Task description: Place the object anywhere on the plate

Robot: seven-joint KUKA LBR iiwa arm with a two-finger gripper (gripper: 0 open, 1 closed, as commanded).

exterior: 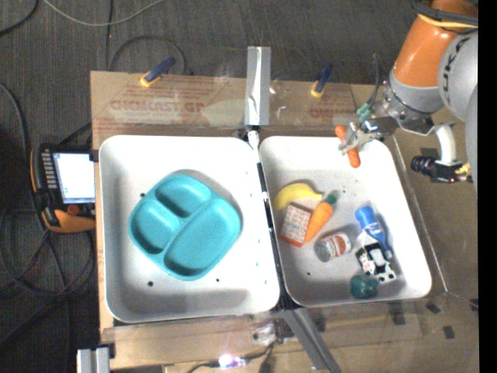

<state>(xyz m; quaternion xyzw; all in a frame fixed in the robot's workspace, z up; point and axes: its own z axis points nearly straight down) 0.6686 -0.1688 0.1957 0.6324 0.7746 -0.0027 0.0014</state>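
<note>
The divided plate [185, 225] lies in the left bin [116, 286]. In the right bin [411, 286], the banana [293, 195] sits left of the carrot [319, 217], with the can [334, 246] in front of them.

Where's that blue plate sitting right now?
The blue plate lies in the left bin, about in its middle, across the divider from the banana in the right bin.

There's the arm [435, 53], coming in at the top right corner: a fat, rounded orange band, glossy, catching light along its upper edge. Beside it, a smooth pale grey shell curves off to the right. Below the orange sits a darker grey wrist piece. Then the gripper [359, 134], small, metallic, fiddly-looking, with thin dark cables trailing up beside it. A white curved part and a black cylinder stick out lower right.
</note>
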